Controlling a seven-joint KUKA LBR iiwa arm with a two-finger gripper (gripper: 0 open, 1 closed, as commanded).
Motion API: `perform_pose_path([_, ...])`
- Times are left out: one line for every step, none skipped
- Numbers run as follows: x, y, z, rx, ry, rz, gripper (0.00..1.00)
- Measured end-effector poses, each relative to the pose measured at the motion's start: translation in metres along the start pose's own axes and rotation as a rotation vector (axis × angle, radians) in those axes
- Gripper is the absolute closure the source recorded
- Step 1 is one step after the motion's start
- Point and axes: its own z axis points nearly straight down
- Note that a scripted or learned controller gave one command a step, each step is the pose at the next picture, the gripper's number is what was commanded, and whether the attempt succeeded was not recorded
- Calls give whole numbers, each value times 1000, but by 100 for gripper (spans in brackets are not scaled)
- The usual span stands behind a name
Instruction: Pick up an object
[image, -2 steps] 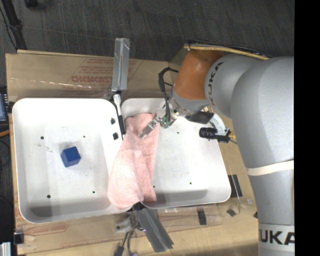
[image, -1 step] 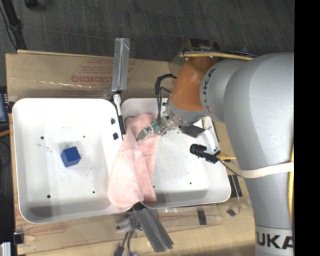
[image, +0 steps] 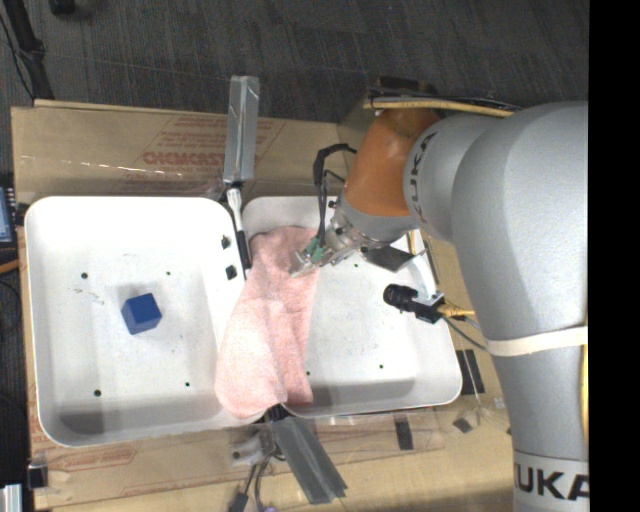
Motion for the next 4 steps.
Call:
perform_pose_path([0, 0, 0, 0, 0, 0, 0])
perform_pose_path([0, 0, -10, 1, 0, -4, 100])
perform_pose_path([0, 0, -10, 1, 0, -5, 0])
perform_pose_path([5, -5, 9, -4, -2, -51, 0])
